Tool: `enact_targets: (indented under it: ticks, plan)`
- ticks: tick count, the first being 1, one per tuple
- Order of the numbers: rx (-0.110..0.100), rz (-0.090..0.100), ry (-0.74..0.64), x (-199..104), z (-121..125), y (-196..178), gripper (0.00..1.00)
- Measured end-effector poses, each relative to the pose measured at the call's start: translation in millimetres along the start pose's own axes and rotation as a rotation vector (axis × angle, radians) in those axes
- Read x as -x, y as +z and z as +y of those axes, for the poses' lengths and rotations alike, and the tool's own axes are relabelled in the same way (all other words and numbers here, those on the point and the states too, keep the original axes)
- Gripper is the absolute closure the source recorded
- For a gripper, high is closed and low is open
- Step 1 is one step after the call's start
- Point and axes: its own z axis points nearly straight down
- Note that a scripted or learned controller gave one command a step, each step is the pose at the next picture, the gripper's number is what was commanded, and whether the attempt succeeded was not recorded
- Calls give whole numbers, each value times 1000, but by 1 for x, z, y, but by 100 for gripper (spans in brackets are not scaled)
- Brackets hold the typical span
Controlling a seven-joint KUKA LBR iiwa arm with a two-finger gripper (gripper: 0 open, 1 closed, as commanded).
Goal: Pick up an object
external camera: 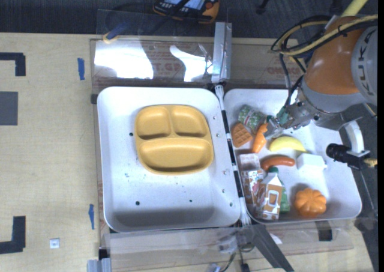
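In the right bin [354, 205], the hand [281, 119], whose grip I cannot tell, hovers by the toy carrot [259, 139], probably light, stiff, slick plastic, best pinched across its thicker middle.

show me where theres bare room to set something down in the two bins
Left bin: bare floor all around the yellow tray, widest in front of it. Right bin: crowded on its left with toy food around the pincer; a small bare patch beyond the pumpkin.
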Motion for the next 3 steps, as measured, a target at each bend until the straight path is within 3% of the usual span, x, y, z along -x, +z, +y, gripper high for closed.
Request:
enact_targets:
  ticks: [1,2,3]
  plan:
    - [-3,2,15,-124,19,0,100]
    - [1,-1,-194,-110,41,-93,100]
    - [-2,1,-116,-106,48,0,100]
